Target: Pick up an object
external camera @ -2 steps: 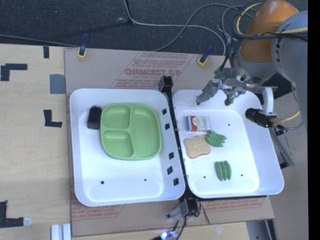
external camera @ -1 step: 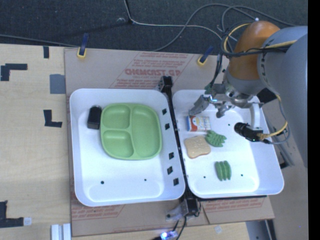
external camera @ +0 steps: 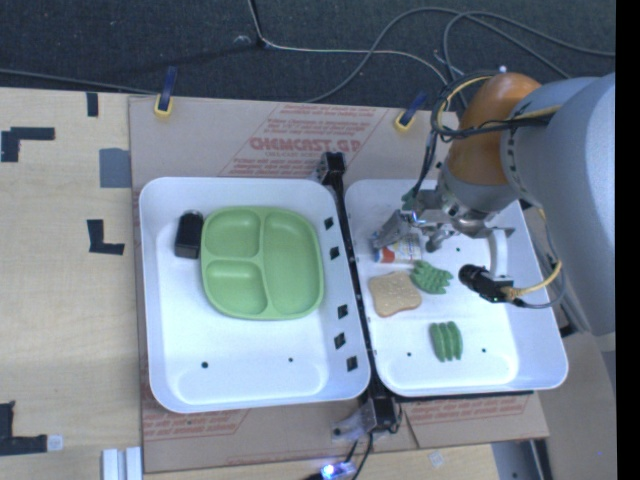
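tool point(external camera: 410, 230) over right bin point(external camera: 530, 368), green tray point(external camera: 262, 263) left

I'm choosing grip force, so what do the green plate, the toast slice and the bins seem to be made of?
The green plate looks like moulded plastic with a matt finish: even colour, rounded compartments. The toast slice seems to be a toy, plastic or foam; the view cannot settle which. The bins look like smooth white plastic with a faint sheen.

Dark carpet point(external camera: 120, 18) beyond a pale wooden bench point(external camera: 60, 298).
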Controlling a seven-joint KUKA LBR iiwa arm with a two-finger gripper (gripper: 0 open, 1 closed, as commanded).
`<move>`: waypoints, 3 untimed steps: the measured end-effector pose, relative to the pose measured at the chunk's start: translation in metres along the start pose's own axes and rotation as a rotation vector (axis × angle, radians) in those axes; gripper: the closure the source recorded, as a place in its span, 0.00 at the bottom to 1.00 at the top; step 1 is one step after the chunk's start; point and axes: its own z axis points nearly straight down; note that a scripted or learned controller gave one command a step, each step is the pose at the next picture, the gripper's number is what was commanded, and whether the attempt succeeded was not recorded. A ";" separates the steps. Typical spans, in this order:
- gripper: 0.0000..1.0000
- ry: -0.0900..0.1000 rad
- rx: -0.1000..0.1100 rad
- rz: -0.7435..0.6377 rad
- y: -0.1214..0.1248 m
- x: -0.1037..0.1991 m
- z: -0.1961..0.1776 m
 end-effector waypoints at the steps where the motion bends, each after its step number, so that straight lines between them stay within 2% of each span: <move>1: 0.00 -0.001 -0.006 -0.002 0.000 0.000 0.021; 2: 1.00 0.000 -0.007 -0.003 0.001 0.001 0.010; 3: 1.00 0.001 -0.010 -0.001 -0.001 -0.001 -0.033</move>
